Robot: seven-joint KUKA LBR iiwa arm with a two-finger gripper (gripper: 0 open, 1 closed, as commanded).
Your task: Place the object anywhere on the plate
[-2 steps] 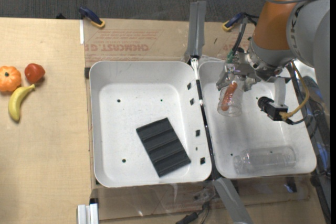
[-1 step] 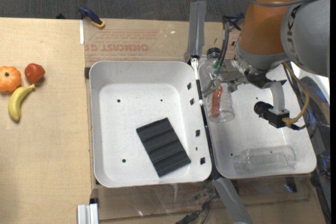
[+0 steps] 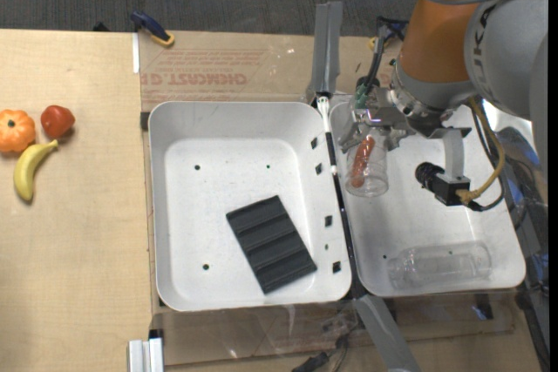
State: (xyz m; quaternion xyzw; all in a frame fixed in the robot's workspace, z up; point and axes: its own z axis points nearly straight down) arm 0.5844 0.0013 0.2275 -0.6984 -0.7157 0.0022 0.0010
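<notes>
A dark grey ridged plate [image 3: 271,243] lies tilted in the lower middle of the left bin [image 3: 174,187]. My gripper [image 3: 367,135] hangs over the upper left part of the right bin [image 3: 488,226], close to the wall between the two bins. A clear plastic cup [image 3: 368,179] with a reddish sausage-like piece [image 3: 361,159] inside sits between the fingers, and the gripper is shut on it. The cup is to the right of the plate and apart from it.
A clear plastic bottle [image 3: 438,265] lies on its side near the front of the right bin. Toy fruit sits far left on the wooden bench: an orange [image 3: 15,131], a red apple [image 3: 57,121] and a banana [image 3: 30,170]. A blue-and-yellow clamp [image 3: 151,28] lies at the back.
</notes>
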